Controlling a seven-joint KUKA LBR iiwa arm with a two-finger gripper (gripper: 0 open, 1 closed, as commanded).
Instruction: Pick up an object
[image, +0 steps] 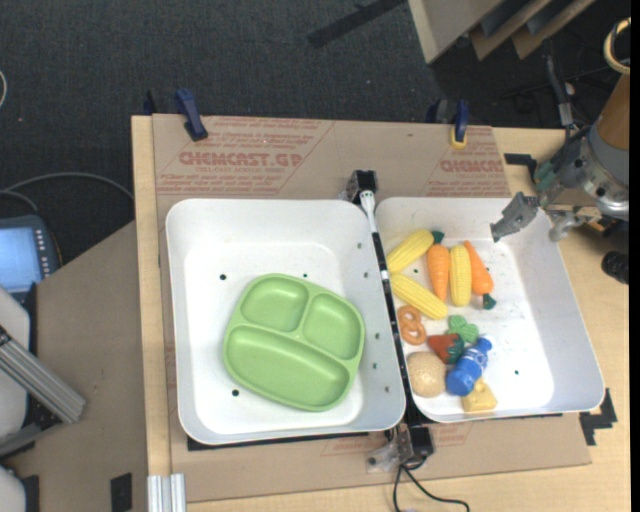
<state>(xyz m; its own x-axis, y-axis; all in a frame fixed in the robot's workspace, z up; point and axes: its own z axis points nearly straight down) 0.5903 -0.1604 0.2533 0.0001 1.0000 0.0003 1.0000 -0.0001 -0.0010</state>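
Observation:
The right bin (540, 330) holds a cluster of toy food along its left side. There are three yellow corn cobs (418, 296), two orange carrots (438, 270), a brown pretzel (411, 323), a red piece (443, 346), a green piece (462, 327), a blue bottle-shaped toy (468, 367), a beige round piece (425, 375) and a yellow wedge (481, 398). My gripper (532, 228) hangs over the bin's upper right corner, right of the carrots and apart from them. Its fingers (510, 218) stand open with nothing between them.
The left bin (200, 250) carries a green divided plate (293, 342). A black divider (378, 260) runs between the bins. Blue clamps (190, 112) hold the cardboard base at the back. The right bin's right half is bare white floor.

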